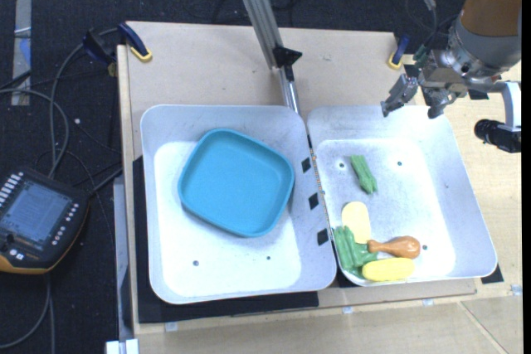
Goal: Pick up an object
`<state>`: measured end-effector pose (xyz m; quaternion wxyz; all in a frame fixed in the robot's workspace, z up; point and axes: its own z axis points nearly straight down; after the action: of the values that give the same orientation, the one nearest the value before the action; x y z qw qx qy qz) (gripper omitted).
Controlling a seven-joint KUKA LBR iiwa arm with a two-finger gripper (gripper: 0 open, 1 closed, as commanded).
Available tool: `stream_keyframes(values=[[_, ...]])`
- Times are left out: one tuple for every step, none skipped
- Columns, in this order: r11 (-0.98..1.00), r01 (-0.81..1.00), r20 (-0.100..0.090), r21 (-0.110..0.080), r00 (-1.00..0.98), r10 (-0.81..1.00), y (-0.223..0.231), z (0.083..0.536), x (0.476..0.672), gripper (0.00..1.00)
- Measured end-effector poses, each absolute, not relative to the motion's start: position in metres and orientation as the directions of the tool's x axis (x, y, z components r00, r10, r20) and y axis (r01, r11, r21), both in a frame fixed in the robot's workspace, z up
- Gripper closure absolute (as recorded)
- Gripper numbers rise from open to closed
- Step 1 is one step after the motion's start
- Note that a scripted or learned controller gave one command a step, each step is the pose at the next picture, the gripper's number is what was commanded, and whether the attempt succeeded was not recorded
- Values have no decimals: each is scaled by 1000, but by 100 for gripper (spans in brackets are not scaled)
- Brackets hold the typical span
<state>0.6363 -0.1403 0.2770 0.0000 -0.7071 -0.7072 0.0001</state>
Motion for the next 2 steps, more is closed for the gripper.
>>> stream_keyframes(values=[[0, 1000, 1, -5, 0, 1000, -137, 223, 626, 0], [0, 1000, 1, -5, 0, 1000, -138, 161, 621, 0]])
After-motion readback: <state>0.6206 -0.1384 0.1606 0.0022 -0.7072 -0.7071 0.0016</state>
